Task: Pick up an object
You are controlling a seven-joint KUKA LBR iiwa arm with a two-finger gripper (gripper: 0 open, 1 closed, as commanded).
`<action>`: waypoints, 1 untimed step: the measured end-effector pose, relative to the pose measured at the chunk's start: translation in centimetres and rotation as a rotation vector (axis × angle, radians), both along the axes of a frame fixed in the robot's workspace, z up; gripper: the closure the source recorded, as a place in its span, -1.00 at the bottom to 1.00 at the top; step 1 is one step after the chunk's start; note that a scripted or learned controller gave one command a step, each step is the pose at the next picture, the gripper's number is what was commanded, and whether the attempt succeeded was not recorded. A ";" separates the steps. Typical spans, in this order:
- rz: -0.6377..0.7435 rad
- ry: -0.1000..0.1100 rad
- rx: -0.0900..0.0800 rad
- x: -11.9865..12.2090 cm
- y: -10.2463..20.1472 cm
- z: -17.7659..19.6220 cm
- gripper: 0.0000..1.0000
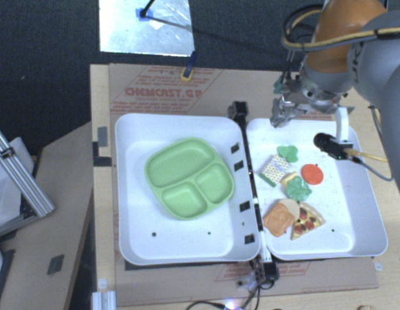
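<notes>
My gripper (282, 116) hangs over the far left corner of the right bin (361, 202), above the toy food and apart from it. Nothing shows between its fingers. In that bin lie a green broccoli piece (288, 152), a checkered waffle block (275, 170), a red tomato slice (311, 174), a green and yellow piece (296, 186), a tan chicken piece (279, 217) and a pizza slice (307, 221). The nearest item, the broccoli, sits just below the gripper in the view.
The left bin (132, 192) holds a green divided tray (189, 177). A black divider with clips (247, 173) runs between the bins. A shiny foil sheet (147, 18) lies at the back beyond the cardboard base.
</notes>
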State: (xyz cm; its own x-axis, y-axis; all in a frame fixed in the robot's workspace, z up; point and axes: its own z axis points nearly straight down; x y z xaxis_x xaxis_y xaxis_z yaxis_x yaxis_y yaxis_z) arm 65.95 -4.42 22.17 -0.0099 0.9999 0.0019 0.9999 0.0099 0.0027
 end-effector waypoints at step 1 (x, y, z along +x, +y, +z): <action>-0.006 0.000 -0.002 0.7 -1.0 1.3 1.00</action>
